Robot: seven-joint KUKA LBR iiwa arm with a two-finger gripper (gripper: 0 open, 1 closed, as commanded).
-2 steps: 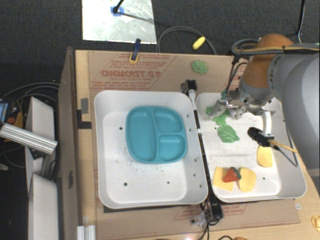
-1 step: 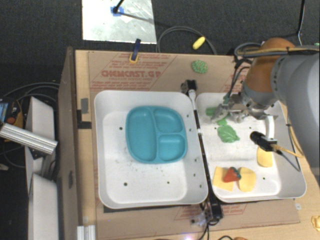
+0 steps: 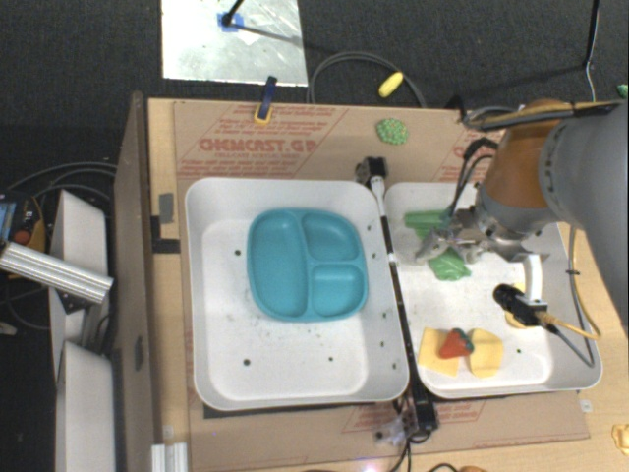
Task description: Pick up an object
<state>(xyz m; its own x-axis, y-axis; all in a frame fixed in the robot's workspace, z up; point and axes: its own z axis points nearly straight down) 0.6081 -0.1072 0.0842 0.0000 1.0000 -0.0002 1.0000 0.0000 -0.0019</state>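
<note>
The gripper (image 3: 447, 242) is down inside the right bin (image 3: 560, 367), near its far left part, metal fingers pointing toward the divide between the two bins. From here I can't tell whether it is open or closed on anything. A green flat piece (image 3: 425, 221) lies just behind it and a rounder green object (image 3: 450, 266) sits right under or against its tip; whether they touch I can't make out. The grey arm (image 3: 580, 175) with its orange band (image 3: 516, 165) comes in from the right. Toward the near side of that bin lie yellow pieces (image 3: 472, 354) with a small red thing (image 3: 454, 342) on them. The left bin (image 3: 226, 362) holds a teal divided plate (image 3: 307, 264).
</note>
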